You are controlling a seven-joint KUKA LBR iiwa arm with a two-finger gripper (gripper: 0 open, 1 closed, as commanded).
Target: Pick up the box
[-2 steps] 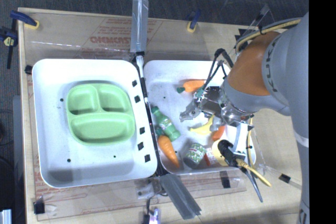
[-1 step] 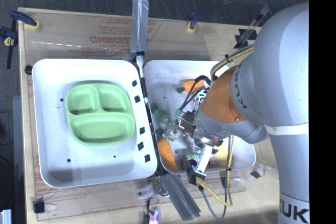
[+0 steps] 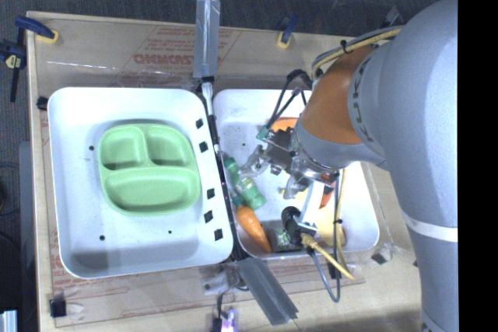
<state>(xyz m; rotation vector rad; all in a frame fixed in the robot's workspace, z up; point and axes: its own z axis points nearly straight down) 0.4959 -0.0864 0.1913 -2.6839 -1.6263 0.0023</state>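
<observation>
Two shallow white bins are seen side by side on the wooden tabletop (image 3: 117, 50). The left bin (image 3: 70, 237) holds a green divided tray (image 3: 148, 167), which lies flat near its middle. The right bin (image 3: 233, 109) is reached into by the grey arm (image 3: 412, 89), whose orange band (image 3: 331, 109) sits above the wrist. The hand (image 3: 292, 167) is lowered over the middle of the right bin, among cluttered items. How far it is open cannot be told from this slanting view, and nothing can be seen between its parts.

Just left of the hand, a green bottle (image 3: 241, 183) lies tilted near the wall shared by the two bins. Below it, an orange carrot-shaped item (image 3: 253, 225) rests against the near left corner of the right bin. A yellow item (image 3: 331, 256) is seen at the near edge, beneath the hand. An orange and white object (image 3: 325, 194), possibly the box, is partly hidden by the hand on its right side; it cannot be identified with certainty. A grey bar (image 3: 207, 35) stands at the far end of the divide between the bins.
</observation>
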